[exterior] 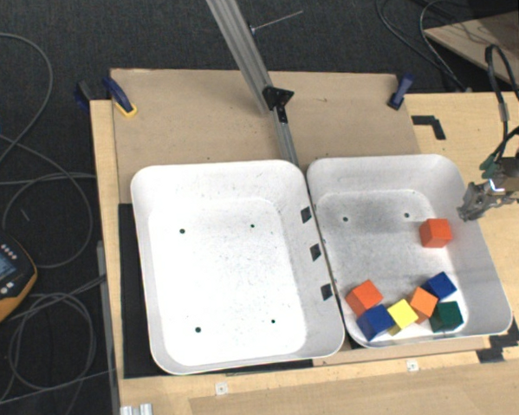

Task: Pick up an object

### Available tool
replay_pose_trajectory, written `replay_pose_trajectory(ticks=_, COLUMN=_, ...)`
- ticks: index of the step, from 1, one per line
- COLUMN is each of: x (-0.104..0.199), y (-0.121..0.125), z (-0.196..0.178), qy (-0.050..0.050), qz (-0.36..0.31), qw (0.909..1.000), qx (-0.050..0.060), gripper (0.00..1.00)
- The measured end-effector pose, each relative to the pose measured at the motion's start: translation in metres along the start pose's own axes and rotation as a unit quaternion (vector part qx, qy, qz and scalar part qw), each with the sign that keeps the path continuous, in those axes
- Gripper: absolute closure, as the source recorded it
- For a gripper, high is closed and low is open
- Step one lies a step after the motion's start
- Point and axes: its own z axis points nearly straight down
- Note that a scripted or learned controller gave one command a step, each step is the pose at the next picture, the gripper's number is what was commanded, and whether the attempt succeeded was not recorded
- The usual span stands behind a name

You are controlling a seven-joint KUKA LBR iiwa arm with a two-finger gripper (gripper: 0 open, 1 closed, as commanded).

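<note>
The gripper (478, 201) is hanging at the right edge of the frame, just over the right rim of the right bin (466, 183), with nothing visible in its grasp. It is too small and blurred to tell whether it is spread or closed.

The things to pick are all sitting in the right bin. An orange-red block (435, 233) is lying alone in the middle right of that bin, near the gripper and a little below and left of it. The rest are crowding together along the bin's lower edge: an orange block (364, 296), a blue block (376, 320) just below it, a yellow block (403, 313), a second orange block (423, 302), a second blue block (440, 285) and a green block (447, 316) at the lower right. The left bin (149, 251) is sitting beside it in the centre left of the frame.

The task appears to be at the approach step, with nothing lifted yet. The lone orange-red block looks like the easiest target, since it has free space all round it. The next move probably calls for shifting left and down in the frame to centre over it, then lowering. The clustered blocks are touching or nearly so, leaving little room to close around any one of them.
</note>
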Motion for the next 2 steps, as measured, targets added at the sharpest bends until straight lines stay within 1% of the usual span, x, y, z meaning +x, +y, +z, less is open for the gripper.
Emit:
replay_pose_trajectory(ticks=1, x=0.055, y=0.023, z=-0.008, qy=0.001, qz=-0.003, qw=1.0, qx=0.0, gripper=1.0)
replay_pose_trajectory(ticks=2, x=0.108, y=0.036, z=0.005, qy=0.002, qz=-0.003, qw=1.0, qx=0.003, gripper=1.0)
